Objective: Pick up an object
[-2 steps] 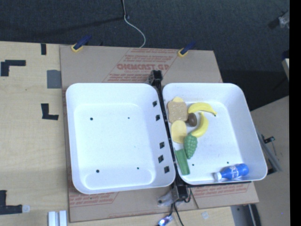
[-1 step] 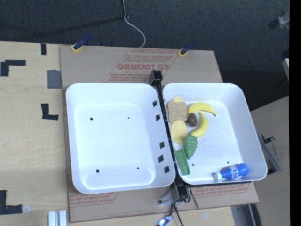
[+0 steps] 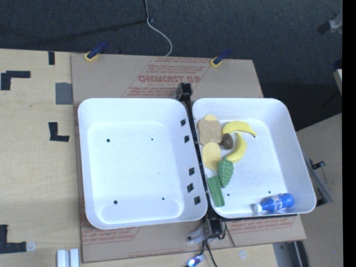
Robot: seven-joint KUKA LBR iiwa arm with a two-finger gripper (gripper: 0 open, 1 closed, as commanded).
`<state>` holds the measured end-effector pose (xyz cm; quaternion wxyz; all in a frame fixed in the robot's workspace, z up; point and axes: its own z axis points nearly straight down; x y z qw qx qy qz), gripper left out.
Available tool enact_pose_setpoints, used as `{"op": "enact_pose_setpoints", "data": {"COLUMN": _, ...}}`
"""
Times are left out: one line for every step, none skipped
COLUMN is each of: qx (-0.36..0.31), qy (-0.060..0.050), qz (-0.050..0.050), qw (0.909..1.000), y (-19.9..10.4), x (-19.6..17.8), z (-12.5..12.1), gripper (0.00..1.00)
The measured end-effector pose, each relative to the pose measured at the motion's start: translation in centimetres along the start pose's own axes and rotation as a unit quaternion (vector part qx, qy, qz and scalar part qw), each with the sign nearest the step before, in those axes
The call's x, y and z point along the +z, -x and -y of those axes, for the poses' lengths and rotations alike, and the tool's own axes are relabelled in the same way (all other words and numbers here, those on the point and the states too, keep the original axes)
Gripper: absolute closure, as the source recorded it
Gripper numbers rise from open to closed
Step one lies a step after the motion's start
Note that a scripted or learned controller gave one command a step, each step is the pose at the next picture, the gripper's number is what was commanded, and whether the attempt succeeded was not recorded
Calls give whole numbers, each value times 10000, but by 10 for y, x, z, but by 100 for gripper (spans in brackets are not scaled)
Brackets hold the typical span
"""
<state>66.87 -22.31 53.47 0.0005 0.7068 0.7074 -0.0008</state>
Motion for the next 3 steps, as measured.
{"op": "enact_pose_setpoints", "data": {"qx": 0, "qy": -1, "qz": -1, "qw": 10000, "y": 0, "x": 0, "z": 0, "gripper": 100}}
{"op": "enact_pose_setpoints", "data": {"qx": 0, "qy": 1, "qz": 0, "qw": 10000, "y": 0, "x": 0, "z": 0, "gripper": 100}}
{"op": "enact_pose_setpoints", "data": {"qx": 0, "qy": 0, "qz": 0, "qw": 10000, "y": 0, "x": 0, "z": 0, "gripper": 100}}
